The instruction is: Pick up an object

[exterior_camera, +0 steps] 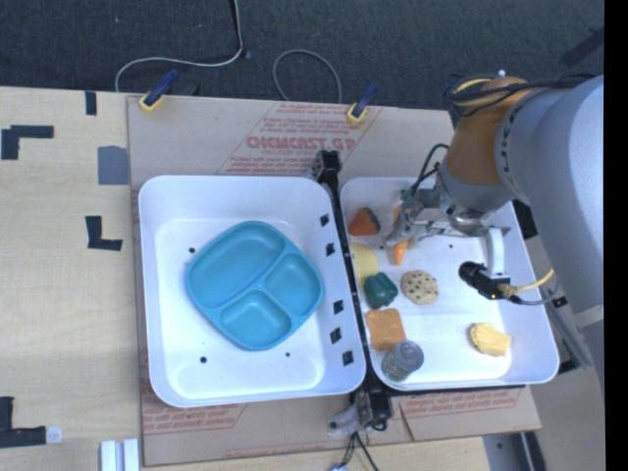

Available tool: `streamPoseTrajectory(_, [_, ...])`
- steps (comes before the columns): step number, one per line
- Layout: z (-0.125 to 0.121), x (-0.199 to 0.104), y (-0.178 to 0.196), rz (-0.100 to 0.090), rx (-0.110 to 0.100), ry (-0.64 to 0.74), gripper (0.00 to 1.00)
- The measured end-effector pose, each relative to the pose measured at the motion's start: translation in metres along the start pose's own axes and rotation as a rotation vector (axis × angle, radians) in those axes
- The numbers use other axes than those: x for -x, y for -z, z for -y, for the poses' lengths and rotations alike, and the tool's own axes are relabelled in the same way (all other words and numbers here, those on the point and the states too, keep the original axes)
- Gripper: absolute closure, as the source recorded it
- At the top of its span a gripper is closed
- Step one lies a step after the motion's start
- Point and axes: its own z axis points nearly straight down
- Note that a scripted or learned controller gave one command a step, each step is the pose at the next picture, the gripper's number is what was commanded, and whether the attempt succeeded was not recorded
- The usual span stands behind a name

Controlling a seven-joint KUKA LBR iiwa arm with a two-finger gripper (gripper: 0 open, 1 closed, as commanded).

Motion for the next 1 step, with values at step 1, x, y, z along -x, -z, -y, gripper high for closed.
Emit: streamPoseTrajectory(1, [0.0464, -0.048, 0.0938, -0.005, 0.0, 0.003, 1.0])
